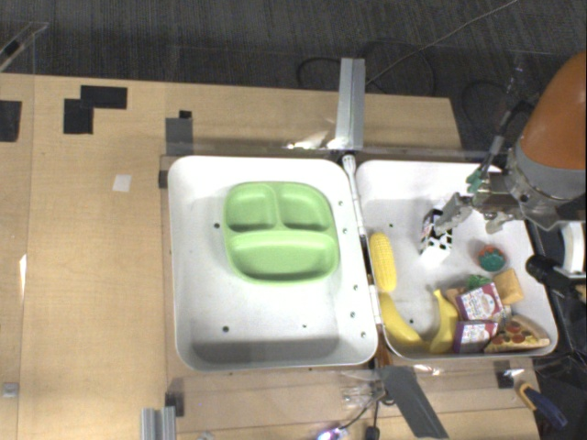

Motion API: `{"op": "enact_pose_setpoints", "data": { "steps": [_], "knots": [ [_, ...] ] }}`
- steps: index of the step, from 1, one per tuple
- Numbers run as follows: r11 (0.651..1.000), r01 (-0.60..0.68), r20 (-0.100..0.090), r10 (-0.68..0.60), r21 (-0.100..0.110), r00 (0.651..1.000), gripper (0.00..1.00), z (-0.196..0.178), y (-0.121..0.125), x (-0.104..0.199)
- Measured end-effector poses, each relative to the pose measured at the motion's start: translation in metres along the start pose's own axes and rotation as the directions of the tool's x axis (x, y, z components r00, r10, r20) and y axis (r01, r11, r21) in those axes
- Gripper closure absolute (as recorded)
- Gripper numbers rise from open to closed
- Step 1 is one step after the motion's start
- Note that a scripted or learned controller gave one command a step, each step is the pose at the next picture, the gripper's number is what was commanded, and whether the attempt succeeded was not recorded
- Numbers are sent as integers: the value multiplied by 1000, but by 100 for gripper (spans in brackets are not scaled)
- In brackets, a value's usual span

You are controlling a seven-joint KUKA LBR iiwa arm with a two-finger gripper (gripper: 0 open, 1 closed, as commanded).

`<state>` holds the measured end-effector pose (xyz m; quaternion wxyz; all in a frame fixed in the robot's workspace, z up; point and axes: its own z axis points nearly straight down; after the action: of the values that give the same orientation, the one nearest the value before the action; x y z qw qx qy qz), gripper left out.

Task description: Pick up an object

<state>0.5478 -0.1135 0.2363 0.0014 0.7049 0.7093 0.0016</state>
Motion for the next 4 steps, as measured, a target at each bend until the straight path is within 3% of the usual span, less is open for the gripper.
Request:
{"op": "enact_pose_setpoints", "data": {
  "steps": [1, 2, 3, 4],
  "knots": [
    [996, -88, 0, 88, -2, 996, 0, 14, 6, -24],
    [981, 194, 1, -194, -4, 981, 0, 141, 68, -28],
    [999, -33, 1, 33, -6, 999, 0, 148, 80, -27],
    [995, -97, 0, 97, -6, 995, 0, 148, 90, 3]
  ]
}}
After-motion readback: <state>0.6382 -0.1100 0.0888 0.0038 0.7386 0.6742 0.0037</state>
